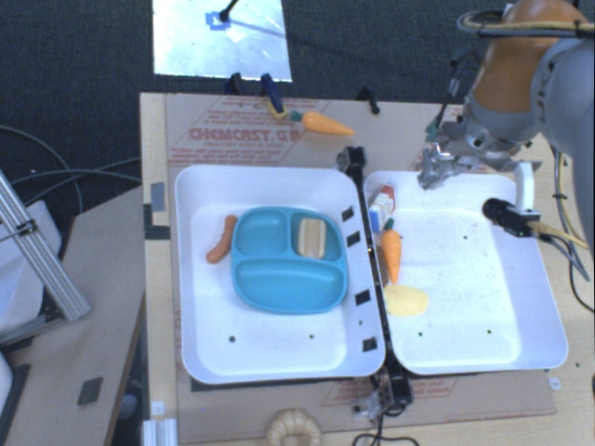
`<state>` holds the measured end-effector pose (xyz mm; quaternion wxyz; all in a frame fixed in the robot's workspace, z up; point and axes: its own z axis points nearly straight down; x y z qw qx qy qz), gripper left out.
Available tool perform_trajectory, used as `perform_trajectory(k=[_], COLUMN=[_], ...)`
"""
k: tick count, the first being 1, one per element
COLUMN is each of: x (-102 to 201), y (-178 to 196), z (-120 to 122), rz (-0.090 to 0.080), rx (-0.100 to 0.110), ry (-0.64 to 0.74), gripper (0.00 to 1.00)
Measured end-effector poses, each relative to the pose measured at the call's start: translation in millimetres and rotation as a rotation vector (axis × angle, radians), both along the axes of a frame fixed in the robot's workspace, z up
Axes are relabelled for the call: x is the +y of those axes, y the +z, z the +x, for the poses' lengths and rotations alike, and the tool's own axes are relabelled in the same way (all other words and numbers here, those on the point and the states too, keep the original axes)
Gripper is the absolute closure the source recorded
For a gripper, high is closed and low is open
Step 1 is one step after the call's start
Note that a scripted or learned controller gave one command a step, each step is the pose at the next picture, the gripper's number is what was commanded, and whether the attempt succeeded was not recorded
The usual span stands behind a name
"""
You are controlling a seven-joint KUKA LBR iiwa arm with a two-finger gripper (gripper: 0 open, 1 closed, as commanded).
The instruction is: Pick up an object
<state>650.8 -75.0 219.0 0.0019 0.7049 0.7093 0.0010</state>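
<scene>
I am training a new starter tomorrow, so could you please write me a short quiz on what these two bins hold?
1. True or false: the blue plate lies in the right bin.
2. Which thing lies just left of the blue plate? A) a sausage B) a spoon C) a cup
3. Fill in: the carrot in the right bin lies just above a yellow ____.

Key
1. False; it lies in the left bin.
2. A, the sausage.
3. Chip.

The gripper is above the right bin's far edge.
</scene>
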Motion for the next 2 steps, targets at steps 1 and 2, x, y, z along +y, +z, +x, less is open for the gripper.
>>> perform_trajectory(k=[1,2], x=[-7.3,0.9], y=[15.2,13.9], z=[-7.9,-2.9], rz=[0.001,0.000], rx=[0.000,0.000], ry=[-0.005,-0.001], gripper=[1.00,1.00])
